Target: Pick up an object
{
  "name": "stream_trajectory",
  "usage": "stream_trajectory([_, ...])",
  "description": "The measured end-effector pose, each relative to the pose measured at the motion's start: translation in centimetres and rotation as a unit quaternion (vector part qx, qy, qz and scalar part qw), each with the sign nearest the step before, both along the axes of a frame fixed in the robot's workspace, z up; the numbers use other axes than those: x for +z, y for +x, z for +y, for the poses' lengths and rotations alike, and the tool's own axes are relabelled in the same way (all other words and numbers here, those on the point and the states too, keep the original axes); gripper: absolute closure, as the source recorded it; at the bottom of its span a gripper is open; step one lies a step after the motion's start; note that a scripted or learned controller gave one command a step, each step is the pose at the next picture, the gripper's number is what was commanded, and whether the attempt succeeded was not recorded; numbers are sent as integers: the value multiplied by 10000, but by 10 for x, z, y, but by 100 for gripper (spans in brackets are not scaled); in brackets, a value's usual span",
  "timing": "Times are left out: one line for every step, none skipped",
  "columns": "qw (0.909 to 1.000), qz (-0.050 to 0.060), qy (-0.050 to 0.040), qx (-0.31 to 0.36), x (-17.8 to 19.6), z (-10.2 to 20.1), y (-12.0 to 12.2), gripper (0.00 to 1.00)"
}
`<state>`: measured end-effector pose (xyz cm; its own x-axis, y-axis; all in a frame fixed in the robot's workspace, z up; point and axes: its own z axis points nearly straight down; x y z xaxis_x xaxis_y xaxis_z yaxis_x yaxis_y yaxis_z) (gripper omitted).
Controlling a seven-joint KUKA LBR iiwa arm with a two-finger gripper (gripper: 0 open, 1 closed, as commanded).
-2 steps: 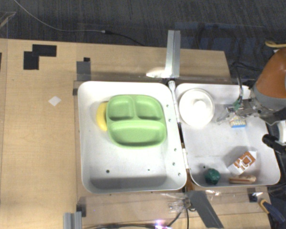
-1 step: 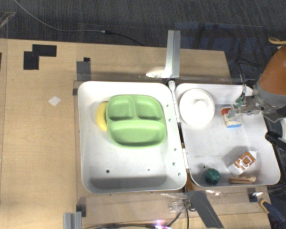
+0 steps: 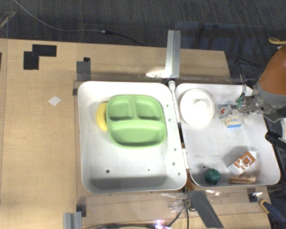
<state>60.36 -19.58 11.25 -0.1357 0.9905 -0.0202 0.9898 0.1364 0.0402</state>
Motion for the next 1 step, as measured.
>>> stream_trajectory([9856, 89, -28, 1686, -14, 63, 20, 0])
